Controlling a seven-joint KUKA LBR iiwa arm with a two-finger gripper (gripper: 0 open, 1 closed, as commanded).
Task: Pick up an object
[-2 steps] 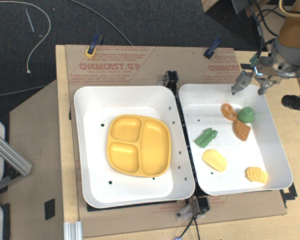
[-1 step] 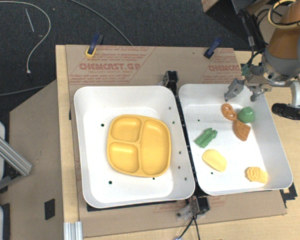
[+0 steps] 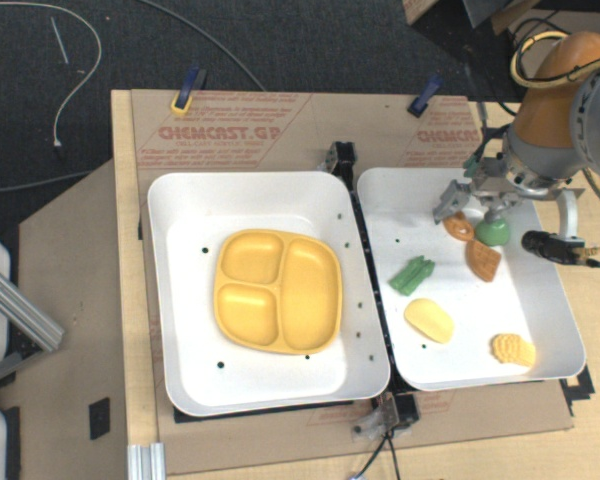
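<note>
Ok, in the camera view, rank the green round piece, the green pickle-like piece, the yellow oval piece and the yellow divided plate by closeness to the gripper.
1. Green round piece, right under the gripper, right bin.
2. Green pickle-like piece, right bin's left side.
3. Yellow oval piece, right bin, nearer the front.
4. Yellow divided plate, left bin.

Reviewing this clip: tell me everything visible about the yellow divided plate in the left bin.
The yellow divided plate is a rounded-square tray that looks like smooth plastic, moulded into three compartments: two smaller ones on the left side and one long one on the right. All three look empty. It lies flat, right side up and turned slightly, near the middle of the left bin, resting on the bin's floor. Nothing else touches it.
</note>
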